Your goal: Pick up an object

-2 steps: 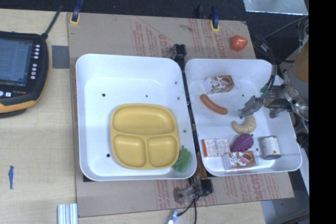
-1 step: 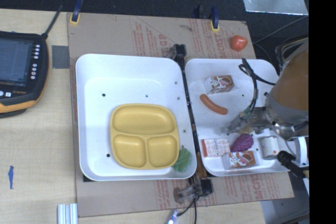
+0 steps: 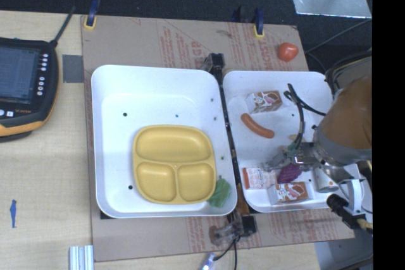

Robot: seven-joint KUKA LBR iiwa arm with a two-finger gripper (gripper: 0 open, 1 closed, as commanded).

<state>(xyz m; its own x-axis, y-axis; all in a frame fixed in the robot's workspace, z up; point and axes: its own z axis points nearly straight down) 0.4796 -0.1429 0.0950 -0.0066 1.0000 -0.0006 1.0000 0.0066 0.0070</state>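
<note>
Hovering low in the right bin, the hand touches a purple item; its opening cannot be told.

A wooden bench is carrying a cardboard sheet. Two white bins are sitting on the sheet, a red ball beside them.

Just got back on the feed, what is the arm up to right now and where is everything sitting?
The arm reaches in from the right with its gripper low over the right bin, right at a purple item. Whether it grips it, I cannot tell. That bin also holds a sausage and three small packets. The left bin holds a yellow divided tray with a green item beside it. A red tomato lies outside the bins.
</note>
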